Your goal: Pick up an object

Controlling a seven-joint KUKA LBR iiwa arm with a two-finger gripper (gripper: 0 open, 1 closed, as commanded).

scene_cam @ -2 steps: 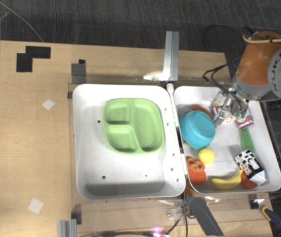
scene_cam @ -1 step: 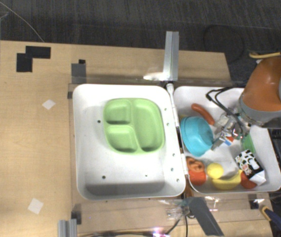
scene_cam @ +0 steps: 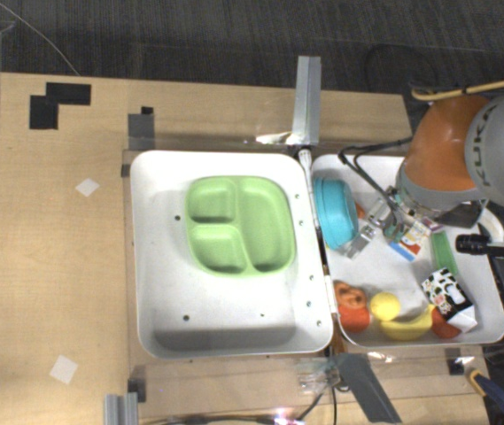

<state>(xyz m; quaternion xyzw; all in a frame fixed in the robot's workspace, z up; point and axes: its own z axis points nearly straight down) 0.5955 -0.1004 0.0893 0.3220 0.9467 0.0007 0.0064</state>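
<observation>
— Bowl [scene_cam: 334,211]: sitting where?
— Standing on edge in the right bin [scene_cam: 498,324], blue, leaning against that bin's left wall, hollow side facing right toward the tool.
— And the tool [scene_cam: 360,239]?
— Hanging low in the same bin, just beside the bowl's lower right rim, maybe touching it; hard to say from this angle. Pointing down and to the left from the grey arm [scene_cam: 464,153], with the orange band showing above the wrist.
— Gripping anything?
— Impossible to tell from up here. Looking too blurred to judge how wide open, or whether closing on anything.
— Sharing that bin with the bowl?
— Lying along the near wall: a red-orange tomato [scene_cam: 351,299], a lemon [scene_cam: 384,305] just beside it, a banana [scene_cam: 408,327] touching the lemon, and a small red piece [scene_cam: 446,328] at the banana's right end. Sitting just above those, a black-and-white patterned box [scene_cam: 444,290], and beyond it a green stick [scene_cam: 444,255] lying near the right wall. Also peeking out from under the wrist, a small blue-and-white packet [scene_cam: 405,248].
— Left bin [scene_cam: 150,264]?
— Holding a green divided tray [scene_cam: 238,224], resting flat near the middle, well apart from the bowl, on the other side of the shared walls. Sitting side by side on the wooden bench [scene_cam: 48,264], both of them.
</observation>
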